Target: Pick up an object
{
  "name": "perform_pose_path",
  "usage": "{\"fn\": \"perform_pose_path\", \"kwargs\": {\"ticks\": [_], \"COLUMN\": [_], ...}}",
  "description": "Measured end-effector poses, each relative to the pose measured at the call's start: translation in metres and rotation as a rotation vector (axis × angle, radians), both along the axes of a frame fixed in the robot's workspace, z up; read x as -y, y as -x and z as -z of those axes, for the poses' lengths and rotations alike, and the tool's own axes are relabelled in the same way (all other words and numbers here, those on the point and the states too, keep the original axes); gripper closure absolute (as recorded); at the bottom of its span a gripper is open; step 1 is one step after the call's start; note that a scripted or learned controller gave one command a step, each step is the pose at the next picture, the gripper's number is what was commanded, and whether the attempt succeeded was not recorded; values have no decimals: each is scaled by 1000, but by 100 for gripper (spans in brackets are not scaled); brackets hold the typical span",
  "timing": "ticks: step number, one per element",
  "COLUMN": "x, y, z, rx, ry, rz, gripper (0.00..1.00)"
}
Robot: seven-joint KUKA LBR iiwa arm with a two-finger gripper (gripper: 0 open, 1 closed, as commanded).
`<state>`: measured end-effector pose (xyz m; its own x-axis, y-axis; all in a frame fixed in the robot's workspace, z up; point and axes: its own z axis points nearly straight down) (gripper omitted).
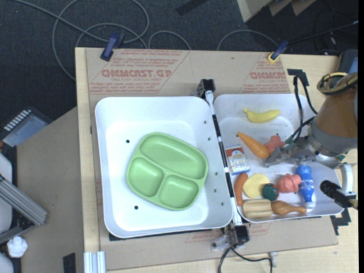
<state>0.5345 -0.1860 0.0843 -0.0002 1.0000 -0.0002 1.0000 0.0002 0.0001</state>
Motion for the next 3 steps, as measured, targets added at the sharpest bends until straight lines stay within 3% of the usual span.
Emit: {"fn": "perform_pose_path", "kwargs": {"ticks": [1, 2, 3], "x": [-47, -47, -150], "y": [-36, -36, -79], "z": [0, -10, -101], "rx": [2, 4, 3], "ry": [0, 1, -2], "rz": [-1, -1, -2], "gripper": [0, 100, 100]}}
